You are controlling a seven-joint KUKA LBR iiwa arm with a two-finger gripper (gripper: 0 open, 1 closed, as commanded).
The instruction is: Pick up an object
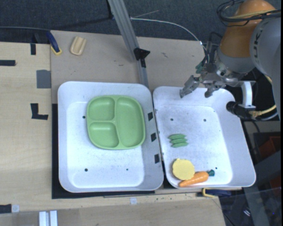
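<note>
My gripper hangs over the far edge of the right bin, its two fingers spread apart and open with nothing between them. In that bin lie a green pea pod near the middle, a yellow round piece near the front, and an orange carrot along the front wall. The pea pod is well below the gripper in the view. The left bin holds a green divided plate.
A grey metal post slants down toward the gap between the bins at the back. A small tan block lies on the bench behind the left bin. The arm's body fills the upper right.
</note>
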